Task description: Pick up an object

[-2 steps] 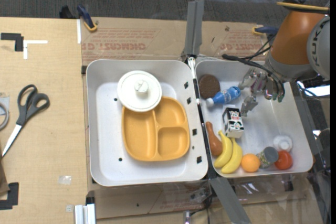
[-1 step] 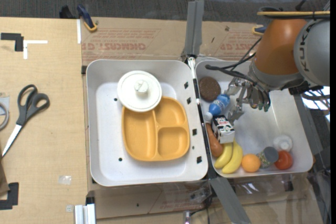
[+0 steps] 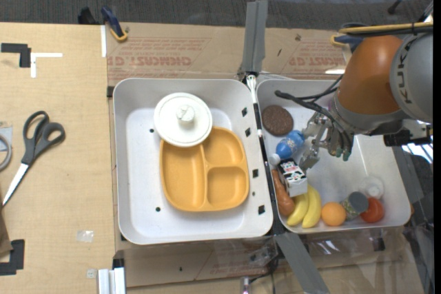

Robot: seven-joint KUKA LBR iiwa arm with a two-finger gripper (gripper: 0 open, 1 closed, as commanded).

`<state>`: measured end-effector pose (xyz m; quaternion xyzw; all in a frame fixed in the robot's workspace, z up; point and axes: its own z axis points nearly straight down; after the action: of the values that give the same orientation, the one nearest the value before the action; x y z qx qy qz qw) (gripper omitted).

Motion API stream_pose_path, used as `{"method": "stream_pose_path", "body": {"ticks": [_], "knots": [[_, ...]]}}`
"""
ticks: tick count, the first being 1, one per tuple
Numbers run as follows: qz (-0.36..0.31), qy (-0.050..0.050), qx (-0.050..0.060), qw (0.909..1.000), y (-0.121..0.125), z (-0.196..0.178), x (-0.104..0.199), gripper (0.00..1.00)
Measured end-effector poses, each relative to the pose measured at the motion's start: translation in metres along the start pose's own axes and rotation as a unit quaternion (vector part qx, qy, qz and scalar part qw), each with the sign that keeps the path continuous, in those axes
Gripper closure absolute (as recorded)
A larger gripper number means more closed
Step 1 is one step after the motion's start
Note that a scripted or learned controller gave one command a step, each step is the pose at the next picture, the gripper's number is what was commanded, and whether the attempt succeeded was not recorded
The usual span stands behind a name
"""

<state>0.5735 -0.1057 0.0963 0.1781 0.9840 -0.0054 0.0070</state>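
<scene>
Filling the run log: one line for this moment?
hand: over right bin | above small carton | holds nothing seen | left bin: yellow tray, white lid

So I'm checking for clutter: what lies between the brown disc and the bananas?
In the camera view, between brown disc and bananas: a blue toy and small printed box.

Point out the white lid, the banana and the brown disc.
white lid [image 3: 182,119]: camera view, on its centre knob.
banana [image 3: 305,208]: camera view, mid-length of the yellow fruit.
brown disc [image 3: 278,120]: camera view, middle of its flat top.
</scene>
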Motion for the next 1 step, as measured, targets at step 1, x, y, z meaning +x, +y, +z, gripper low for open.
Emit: {"method": "stream_pose_path", "body": {"ticks": [1], "knots": [[0.123, 0.007, -0.003, 0.9923, -0.1035, 0.0039, 0.0345, 0.0]]}}
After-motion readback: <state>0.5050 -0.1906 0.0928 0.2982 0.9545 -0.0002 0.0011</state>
